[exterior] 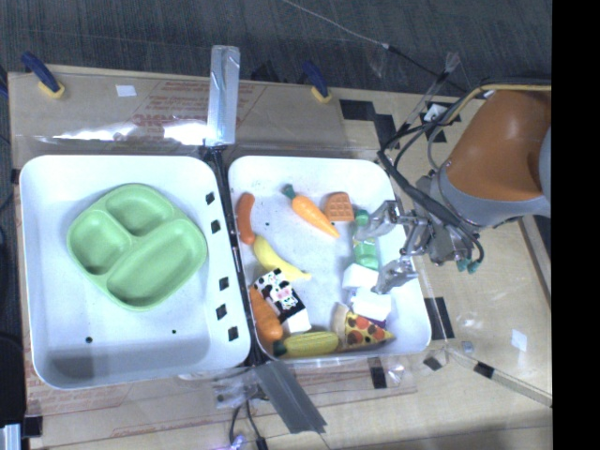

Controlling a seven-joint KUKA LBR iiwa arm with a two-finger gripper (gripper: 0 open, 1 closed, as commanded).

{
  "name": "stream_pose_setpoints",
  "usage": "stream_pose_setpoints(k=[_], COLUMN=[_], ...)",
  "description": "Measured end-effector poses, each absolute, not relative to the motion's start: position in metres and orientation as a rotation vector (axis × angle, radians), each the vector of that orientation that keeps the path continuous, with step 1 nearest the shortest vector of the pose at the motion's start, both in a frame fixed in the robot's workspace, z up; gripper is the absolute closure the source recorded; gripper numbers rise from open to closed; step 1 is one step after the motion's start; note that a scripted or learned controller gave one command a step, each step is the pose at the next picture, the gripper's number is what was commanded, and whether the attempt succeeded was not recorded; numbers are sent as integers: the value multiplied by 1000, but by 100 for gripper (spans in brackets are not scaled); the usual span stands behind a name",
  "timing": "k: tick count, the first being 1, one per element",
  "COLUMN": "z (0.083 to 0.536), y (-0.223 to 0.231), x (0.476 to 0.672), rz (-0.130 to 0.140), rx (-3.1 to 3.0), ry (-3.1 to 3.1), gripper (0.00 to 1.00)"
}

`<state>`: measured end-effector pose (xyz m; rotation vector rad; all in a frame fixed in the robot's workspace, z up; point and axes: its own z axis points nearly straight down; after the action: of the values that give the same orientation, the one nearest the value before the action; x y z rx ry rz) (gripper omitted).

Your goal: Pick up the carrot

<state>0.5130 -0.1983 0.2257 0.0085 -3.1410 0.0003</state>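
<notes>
Carrot (310, 213) lies in upper middle of right bin (281, 169), tip pointing lower right, green top toward the back wall. Bare floor around it on the left and below; waffle piece (338, 206) just beside it on the right. End effector (394, 247) sits over the bin's right side, near the right wall, fingers spread apart, gripping nothing, carrot to its left, apart.

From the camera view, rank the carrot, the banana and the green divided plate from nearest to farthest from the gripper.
Measured from the gripper at the right bin's right side:
1. Carrot, upper middle of the right bin, nearest.
2. Banana, left-centre of the same bin, farther left.
3. Green divided plate, in the left bin, farthest.
</notes>
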Motion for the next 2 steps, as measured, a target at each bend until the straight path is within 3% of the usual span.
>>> stream_pose_setpoints(k=[1, 2], z=[98, 114], y=[-177, -176], x=[590, 594], rz=[-8, 2], rx=[351, 367], ry=[-3114, -3124], gripper=[0, 100])
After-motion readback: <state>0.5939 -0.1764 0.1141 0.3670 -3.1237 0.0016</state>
